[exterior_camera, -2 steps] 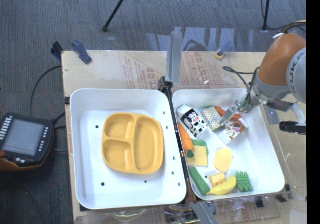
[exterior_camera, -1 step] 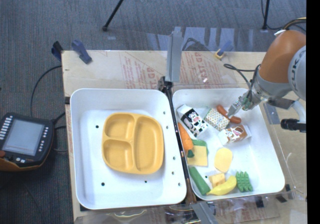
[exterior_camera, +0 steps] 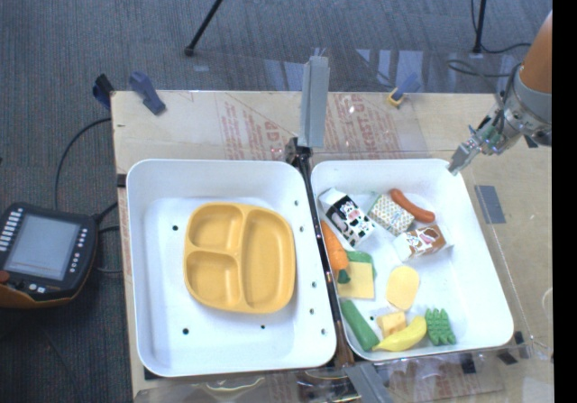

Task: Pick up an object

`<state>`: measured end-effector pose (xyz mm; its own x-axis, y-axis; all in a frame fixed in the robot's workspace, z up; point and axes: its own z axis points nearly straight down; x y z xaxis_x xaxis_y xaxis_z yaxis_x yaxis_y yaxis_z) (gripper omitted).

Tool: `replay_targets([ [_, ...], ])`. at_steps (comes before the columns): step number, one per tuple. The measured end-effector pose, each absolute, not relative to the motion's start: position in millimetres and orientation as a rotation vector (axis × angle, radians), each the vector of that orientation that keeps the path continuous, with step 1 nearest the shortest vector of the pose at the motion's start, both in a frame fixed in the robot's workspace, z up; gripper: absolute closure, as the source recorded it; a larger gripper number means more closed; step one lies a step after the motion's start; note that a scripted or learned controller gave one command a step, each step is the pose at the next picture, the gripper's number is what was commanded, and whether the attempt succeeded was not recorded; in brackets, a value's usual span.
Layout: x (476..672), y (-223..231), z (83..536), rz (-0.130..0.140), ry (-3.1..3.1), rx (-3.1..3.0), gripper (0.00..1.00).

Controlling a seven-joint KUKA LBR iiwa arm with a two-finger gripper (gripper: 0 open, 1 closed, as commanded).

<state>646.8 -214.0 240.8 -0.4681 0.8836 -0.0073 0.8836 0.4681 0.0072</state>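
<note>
The right bin (exterior_camera: 478, 239) holds several toy foods: a cow-patterned milk carton (exterior_camera: 348, 217), a red sausage (exterior_camera: 412, 206), a checkered box (exterior_camera: 389, 213), a small brown-and-white carton (exterior_camera: 422, 242), a carrot (exterior_camera: 334, 251), a cheese slice (exterior_camera: 361, 282), a pale yellow oval (exterior_camera: 403, 287), a green cucumber (exterior_camera: 359, 325), a banana (exterior_camera: 404, 337) and a green ridged piece (exterior_camera: 439, 326). My gripper (exterior_camera: 471, 152) hangs over the bin's far right corner, well apart from all of them, with nothing in it.
The left bin (exterior_camera: 153, 212) carries a yellow divided plate (exterior_camera: 241, 258). A grey upright post (exterior_camera: 315, 104) stands behind the seam between the bins. A tablet pendant (exterior_camera: 41, 252) lies off the bench to the left. Tripod legs cross the floor behind.
</note>
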Motion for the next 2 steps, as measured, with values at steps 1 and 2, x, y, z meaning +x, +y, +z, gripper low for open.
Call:
replay_targets([
  [1,644.8,-213.1,234.3,0.0,2.693,1.62,0.0],
  [2,643.9,-200.2,124.6,-0.001,2.859,1.324,0.0],
])
